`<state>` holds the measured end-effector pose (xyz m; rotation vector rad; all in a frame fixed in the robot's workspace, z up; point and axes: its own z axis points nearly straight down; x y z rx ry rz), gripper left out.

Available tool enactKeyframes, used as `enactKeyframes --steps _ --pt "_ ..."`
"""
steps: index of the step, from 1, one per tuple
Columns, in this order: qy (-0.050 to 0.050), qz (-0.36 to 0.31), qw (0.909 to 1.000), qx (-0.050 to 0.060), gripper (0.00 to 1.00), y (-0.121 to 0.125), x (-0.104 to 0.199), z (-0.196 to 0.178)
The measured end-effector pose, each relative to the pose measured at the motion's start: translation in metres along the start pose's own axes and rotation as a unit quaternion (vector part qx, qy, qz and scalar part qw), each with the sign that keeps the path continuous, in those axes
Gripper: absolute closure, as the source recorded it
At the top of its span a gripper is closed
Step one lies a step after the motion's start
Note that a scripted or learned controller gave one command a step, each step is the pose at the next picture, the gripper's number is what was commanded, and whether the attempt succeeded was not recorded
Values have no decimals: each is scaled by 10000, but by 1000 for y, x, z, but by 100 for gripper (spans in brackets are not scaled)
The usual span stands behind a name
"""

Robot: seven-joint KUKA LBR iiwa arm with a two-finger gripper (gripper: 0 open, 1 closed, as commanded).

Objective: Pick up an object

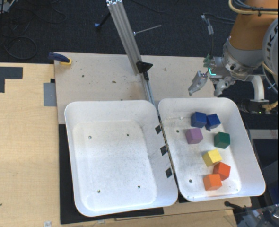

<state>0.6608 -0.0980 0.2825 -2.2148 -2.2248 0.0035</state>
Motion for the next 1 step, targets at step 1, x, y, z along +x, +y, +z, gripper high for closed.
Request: enactKeyframes --steps 1 --pt "5 14 10000 30 0 -9 3 61"
